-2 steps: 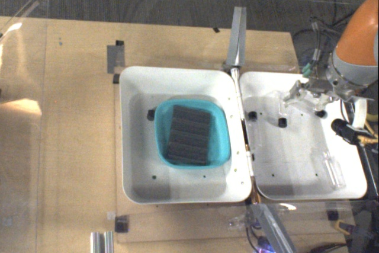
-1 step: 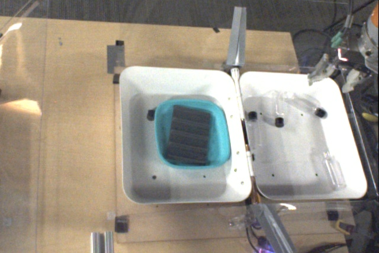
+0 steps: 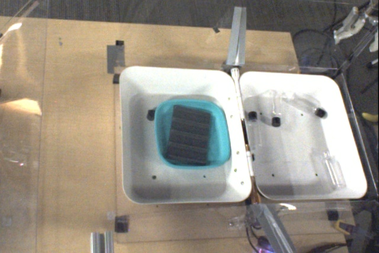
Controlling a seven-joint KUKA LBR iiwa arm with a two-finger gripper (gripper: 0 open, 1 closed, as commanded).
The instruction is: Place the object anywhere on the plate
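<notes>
Inside left bin: dark ribbed block flat on teal plate; no legible writing.

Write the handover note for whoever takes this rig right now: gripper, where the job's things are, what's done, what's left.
Gripper: nothing to report from this camera view.
Things: the dark grey ridged rectangular block lies flat on the turquoise square plate, which sits in the left white bin. The right white bin holds clear plastic pieces and a few small black parts.
Done: the block rests on the plate, so the placement looks complete.
Left: apparently nothing; just confirm the block sits steady.
</notes>
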